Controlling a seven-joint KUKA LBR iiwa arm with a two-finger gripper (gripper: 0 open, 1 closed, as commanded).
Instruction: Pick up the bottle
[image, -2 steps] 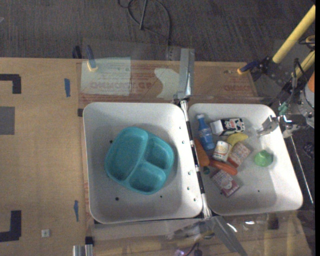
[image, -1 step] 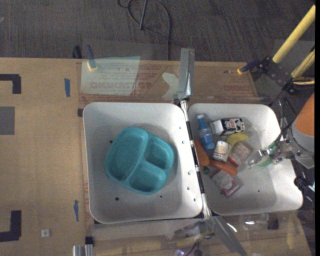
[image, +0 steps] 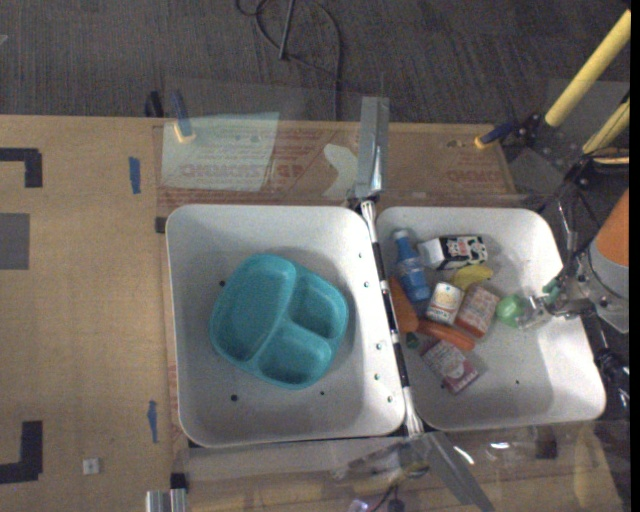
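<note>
Even overhead light, soft focus, glare on bins (image: 270, 225).

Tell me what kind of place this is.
Probably a robot lab test bench, not a home: two white bins side by side on a cardboard-covered bench marked with tape, a gripper reaching in, and small items like a bottle for picking.
</note>
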